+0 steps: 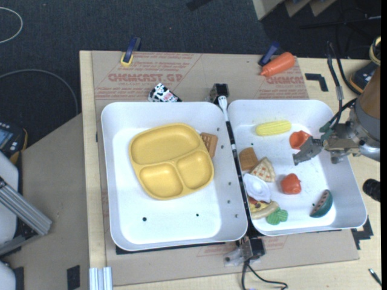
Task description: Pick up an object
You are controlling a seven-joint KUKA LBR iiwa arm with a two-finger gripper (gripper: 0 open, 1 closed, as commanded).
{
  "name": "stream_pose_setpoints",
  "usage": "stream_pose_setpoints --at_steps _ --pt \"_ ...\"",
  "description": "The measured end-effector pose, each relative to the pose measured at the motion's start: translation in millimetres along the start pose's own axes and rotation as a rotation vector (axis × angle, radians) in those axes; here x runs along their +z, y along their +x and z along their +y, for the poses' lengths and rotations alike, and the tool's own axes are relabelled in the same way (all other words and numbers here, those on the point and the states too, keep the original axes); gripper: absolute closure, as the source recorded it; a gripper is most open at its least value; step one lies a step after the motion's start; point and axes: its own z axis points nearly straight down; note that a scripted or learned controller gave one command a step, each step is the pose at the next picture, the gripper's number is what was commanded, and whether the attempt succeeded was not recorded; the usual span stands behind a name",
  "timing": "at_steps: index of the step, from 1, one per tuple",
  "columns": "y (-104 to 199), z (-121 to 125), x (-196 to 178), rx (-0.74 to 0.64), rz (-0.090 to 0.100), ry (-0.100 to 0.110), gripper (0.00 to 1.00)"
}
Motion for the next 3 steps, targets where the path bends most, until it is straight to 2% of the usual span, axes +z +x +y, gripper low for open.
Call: stream_pose_setpoints --at_steps 1,2,3 --pt "-3 -10 50 0.001 0.002 0.007 0.0" --pt "2 -1 102 0.0 0.003 0.007 0.0" --pt "12 -3 151 0.001 0.003 0.007 0.0"
